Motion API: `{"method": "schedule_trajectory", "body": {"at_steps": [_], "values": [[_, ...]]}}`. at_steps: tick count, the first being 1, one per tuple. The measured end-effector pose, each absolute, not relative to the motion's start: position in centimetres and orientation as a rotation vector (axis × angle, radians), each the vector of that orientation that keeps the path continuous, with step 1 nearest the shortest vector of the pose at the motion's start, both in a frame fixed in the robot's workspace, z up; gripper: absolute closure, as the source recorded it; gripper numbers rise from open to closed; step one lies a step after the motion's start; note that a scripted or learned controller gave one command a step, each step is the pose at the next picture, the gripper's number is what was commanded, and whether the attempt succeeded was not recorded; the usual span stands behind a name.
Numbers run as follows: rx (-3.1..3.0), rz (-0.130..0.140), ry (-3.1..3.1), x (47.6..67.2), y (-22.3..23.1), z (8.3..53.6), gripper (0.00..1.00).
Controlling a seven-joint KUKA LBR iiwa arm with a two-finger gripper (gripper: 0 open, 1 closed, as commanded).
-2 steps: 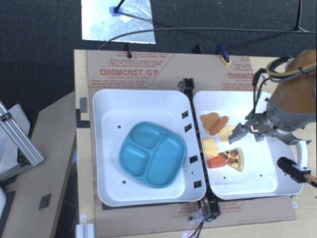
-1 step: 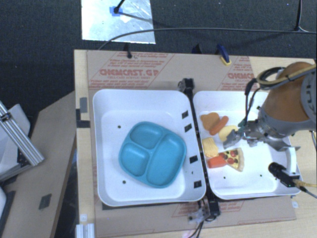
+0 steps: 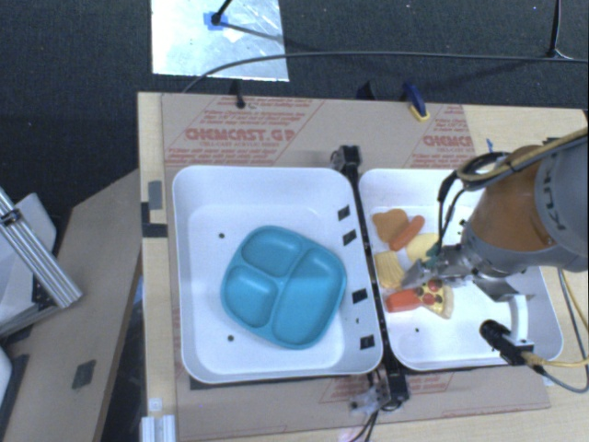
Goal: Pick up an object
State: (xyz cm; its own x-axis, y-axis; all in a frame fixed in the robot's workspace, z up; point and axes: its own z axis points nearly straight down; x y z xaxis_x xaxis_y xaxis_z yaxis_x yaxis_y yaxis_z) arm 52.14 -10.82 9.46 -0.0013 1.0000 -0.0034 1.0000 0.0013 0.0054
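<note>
Arm low over right bin, gripper down among toy food; grasp not readable.

Gripper [image 3: 425, 270] sits near the left side of the right bin [image 3: 543, 339], its tips lost against the clutter, so whether it is spread, closed or holding anything cannot be told. Around it: orange piece [image 3: 391, 221], carrot-like piece [image 3: 407, 233], pale yellow pieces [image 3: 390, 267], red piece [image 3: 401, 301], pizza slice [image 3: 437, 298] just below the tips. The wrist and orange band [image 3: 502, 219] cover the bin's middle and right; arm cut off at the frame edge. Left bin [image 3: 207, 210] holds a blue divided plate [image 3: 283, 285], in full sight.
</note>
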Motion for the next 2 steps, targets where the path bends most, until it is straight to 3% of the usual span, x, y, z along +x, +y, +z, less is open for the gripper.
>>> {"method": "schedule_trajectory", "body": {"at_steps": [1, 2], "values": [[2.213, 0.008, 2.214, 52.4, -11.0, 11.0, 1.0], [2.213, 0.005, 2.224, 52.5, -10.0, 15.8, 1.0]]}}
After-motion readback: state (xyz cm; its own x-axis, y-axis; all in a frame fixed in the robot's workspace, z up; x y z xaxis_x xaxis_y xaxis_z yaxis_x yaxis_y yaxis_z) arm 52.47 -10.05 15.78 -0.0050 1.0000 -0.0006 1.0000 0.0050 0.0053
